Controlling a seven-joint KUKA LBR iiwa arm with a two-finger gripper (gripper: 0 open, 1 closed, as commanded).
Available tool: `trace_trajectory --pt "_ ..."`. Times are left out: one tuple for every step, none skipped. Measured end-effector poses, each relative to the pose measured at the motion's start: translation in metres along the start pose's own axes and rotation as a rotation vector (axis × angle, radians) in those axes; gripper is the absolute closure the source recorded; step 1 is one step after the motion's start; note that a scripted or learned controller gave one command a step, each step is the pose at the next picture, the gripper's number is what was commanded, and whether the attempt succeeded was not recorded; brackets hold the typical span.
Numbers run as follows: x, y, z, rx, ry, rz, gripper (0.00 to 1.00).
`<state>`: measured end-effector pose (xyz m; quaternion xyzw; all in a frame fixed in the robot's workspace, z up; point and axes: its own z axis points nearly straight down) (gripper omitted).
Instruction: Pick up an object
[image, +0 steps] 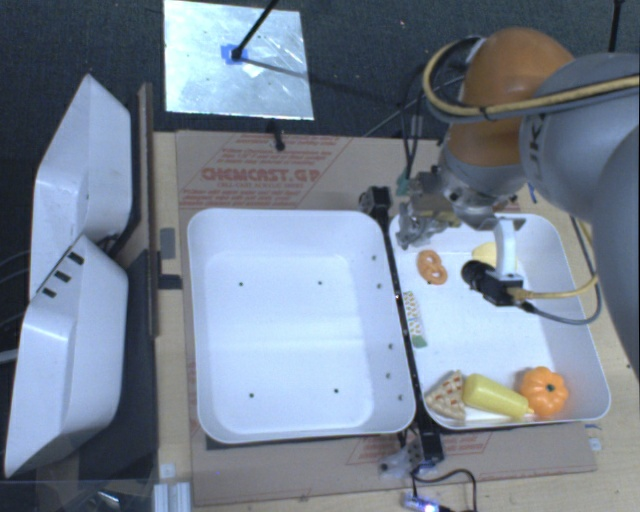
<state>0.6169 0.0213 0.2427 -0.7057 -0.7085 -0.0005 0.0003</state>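
1. Pretzel (432, 267) lies in right bin (570, 300), upper left, just below claw (412, 232).
2. Claw state: cannot tell.
3. Pretzel looks light, rigid, toy-like; pinch across one loop edge.

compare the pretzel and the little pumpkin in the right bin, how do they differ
The pretzel is a small, flat, looped ring in orange-brown; the pumpkin is larger, round, solid and brighter orange. The pretzel lies alone near the bin's far left side, just below the tool; the pumpkin sits in the near right corner, against a yellow piece. Both are toy foods resting in the right bin.
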Motion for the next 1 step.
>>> trace_trajectory --pt "0.046 -0.004 0.0164 0.0 0.0 0.001 1.0"
